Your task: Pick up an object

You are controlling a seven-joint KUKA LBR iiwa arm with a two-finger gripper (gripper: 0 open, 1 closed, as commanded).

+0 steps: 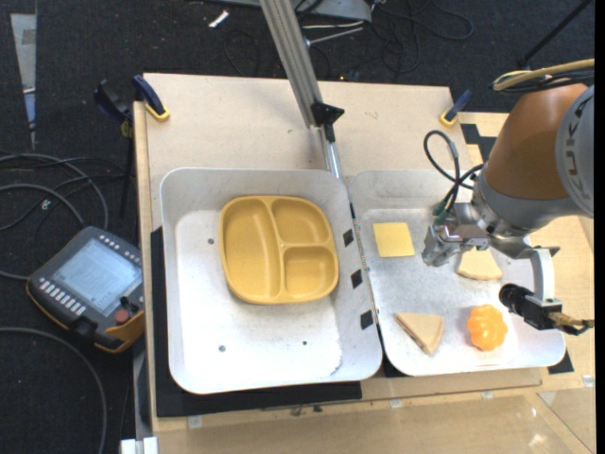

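In the right bin (406,197) lie a flat yellow square like a cheese slice (393,239), a tan triangular wedge (422,330), an orange lumpy piece (486,328) and a pale bread-like piece (480,269). My gripper (442,246) hangs low over the right bin, between the yellow square and the pale piece, right beside the pale piece's left edge. The arm's wrist hides part of that pale piece. Nothing shows between the fingers.
The left bin (189,282) holds a yellow divided plate (279,248) with three compartments. A metal pole (295,50) slants up from the seam between the bins. Clamps sit at the bench's back corners, and a teach pendant (87,287) lies on the floor at left.
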